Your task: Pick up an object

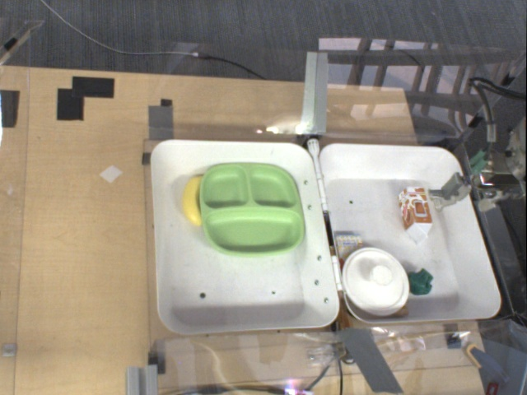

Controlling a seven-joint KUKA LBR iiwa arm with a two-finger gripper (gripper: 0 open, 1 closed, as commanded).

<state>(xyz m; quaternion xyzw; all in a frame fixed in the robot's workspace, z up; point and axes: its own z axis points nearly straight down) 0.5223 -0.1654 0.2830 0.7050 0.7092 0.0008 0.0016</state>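
- While I sit at the right edge of the right bin (461,159), my gripper (455,186) hangs just over that bin's rim, and I cannot tell from this view how it is set.
- My left bin (177,303) carries a green divided plate (249,207) in its far half, with three compartments: two small ones at the far side, one long one at the near side.
- Tucked under the plate's left edge is a yellow object (191,202), only partly visible.
- My right bin holds four things.
- Nearest my gripper lies a small orange-and-white packet (416,212), towards the bin's right edge and just left of my gripper; it is crumpled, with a rust-coloured printed face and a white end pointing to the near edge.
- At the near-left corner of that bin stands a round white lidded container (375,281), touching the bin's near wall.
- Just beyond it, against the left wall, lies a small printed box (347,242).
- Beside the white container, on its right, sits a small dark green object (422,281).
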